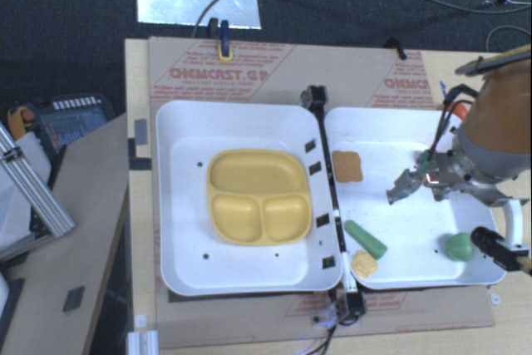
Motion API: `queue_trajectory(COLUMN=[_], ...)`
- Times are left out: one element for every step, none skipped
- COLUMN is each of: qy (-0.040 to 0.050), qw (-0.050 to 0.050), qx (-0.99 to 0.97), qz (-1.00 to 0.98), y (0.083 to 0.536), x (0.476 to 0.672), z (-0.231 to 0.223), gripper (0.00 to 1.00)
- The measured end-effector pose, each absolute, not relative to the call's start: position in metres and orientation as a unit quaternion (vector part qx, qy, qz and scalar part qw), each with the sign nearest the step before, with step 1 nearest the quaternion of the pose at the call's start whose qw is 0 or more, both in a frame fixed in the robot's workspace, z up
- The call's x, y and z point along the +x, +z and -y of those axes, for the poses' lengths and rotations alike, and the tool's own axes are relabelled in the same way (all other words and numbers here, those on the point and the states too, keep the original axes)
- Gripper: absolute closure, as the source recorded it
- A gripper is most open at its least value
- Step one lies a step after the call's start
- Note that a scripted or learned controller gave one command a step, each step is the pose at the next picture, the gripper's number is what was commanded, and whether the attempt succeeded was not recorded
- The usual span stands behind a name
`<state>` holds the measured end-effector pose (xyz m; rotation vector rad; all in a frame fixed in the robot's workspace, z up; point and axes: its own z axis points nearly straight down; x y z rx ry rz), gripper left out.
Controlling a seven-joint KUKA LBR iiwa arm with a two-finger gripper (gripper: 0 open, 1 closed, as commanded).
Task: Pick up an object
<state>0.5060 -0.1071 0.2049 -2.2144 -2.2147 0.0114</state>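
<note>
1. Pincer (399, 189) hangs over the right bin (391, 122); I cannot tell its state, it is too blurred.
2. Brown slab (347, 166) looks flat, hard to pinch.
3. Green cylinder (366, 239), near the divider, seems light and stiff: take it across its middle.
4. Yellow piece (363, 263) lies touching it.
5. Green ball (459, 246) may roll.

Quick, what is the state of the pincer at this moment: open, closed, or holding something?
Pincer: over the bare floor of the right shallow white bin; open or closed cannot be told, and nothing shows between its tips.
</note>
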Motion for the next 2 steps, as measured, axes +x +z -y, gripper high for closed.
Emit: queue_trajectory(qy=[-0.0004,0.0008], qw=[-0.001,0.001], qx=[-0.706,-0.707], qz=[0.708,0.707], y=[0.211,0.152], x=[0.509,0.503], z=[0.107,0.112], gripper=[0.0,0.0])
